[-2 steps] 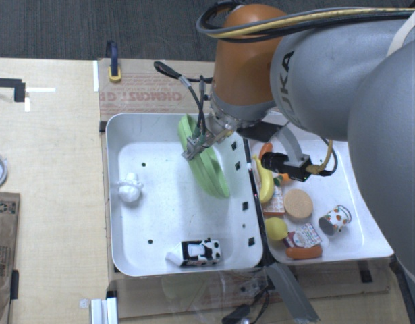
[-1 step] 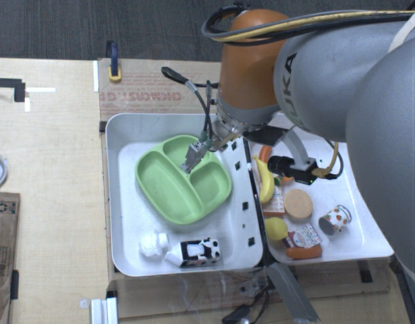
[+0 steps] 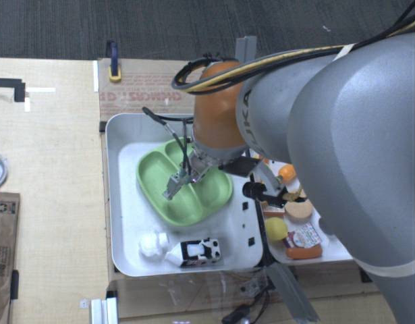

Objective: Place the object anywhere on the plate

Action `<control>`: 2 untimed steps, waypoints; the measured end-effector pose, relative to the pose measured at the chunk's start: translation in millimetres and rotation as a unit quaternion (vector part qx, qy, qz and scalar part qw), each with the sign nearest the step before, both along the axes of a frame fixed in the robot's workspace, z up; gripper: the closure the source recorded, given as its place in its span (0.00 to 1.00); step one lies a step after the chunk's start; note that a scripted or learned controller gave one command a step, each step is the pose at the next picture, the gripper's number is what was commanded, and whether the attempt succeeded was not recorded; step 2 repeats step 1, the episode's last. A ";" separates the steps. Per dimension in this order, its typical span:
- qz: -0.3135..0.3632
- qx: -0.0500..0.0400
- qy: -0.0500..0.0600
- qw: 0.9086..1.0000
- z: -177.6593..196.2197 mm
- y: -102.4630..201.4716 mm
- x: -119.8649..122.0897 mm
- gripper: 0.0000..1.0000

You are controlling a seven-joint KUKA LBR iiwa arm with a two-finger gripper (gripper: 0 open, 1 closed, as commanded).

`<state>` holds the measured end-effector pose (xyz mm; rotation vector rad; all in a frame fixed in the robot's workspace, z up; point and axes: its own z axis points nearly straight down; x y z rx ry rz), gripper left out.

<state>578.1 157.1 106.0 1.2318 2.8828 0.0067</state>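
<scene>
The tool [image 3: 176, 183] hangs low over the green plate [image 3: 153, 181] in the left bin [image 3: 119, 201], though I can't tell how it is set or whether it carries the object, so the placing looks underway, not confirmed.

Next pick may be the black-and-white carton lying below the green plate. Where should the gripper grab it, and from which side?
Likely from above, fingers closing across the short width of the black-and-white carton. It lies flat on the left bin floor, its long axis running left to right. A white object crowds its left end, so grip mid-body or toward the right end.
</scene>
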 end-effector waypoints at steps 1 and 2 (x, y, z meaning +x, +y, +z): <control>0.019 -0.001 0.004 1.000 -15.2 14.1 6.2 0.00; 0.019 -0.001 0.004 1.000 -15.2 14.1 6.2 0.00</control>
